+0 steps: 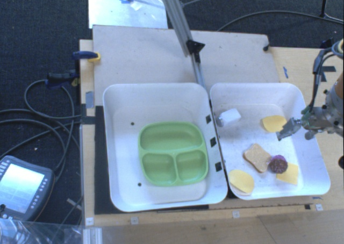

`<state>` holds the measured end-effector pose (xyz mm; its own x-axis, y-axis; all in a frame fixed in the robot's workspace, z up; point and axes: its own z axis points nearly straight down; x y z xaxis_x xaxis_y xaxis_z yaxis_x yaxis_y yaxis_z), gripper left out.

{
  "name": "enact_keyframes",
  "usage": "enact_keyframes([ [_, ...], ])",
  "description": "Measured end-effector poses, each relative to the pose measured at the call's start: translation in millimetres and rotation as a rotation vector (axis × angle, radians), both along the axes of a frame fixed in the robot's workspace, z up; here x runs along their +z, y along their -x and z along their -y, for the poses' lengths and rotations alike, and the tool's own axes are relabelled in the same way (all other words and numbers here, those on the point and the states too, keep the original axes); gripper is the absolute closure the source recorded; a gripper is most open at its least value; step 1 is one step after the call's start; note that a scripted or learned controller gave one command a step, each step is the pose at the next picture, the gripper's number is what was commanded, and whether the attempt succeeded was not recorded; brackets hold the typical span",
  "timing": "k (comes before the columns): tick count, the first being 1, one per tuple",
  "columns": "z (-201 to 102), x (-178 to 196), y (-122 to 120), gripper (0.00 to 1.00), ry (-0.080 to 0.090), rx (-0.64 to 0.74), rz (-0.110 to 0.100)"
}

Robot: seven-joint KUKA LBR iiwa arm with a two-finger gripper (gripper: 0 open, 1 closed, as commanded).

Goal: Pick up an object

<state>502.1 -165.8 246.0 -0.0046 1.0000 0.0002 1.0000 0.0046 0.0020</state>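
Nothing picked yet. Gripper (294, 128) over right bin (252, 91), near its right side; cannot tell whether released or clenched, nothing visibly held. Candidates all lying in that bin: white block (230, 116), yellow piece (273, 123) just left of gripper, bread slice (257, 157), dark round piece (278, 164). Descent, grasp, lift all pending.

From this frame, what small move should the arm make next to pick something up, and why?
Probably ease the claw down and slightly left toward the yellow piece in the right bin. The claw sits beside that piece at the bin's right side, with nothing visibly between its fingers, and the toast and dark round item lie farther off.
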Motion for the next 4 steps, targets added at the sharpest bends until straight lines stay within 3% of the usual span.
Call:
enact_keyframes([
  [1, 0.0, 0.1, -0.1, 0.0, 0.0, -0.001, 0.0],
  [4, 6.4, -153.6, 4.8, 0.0, 0.0, -0.005, 0.0],
])
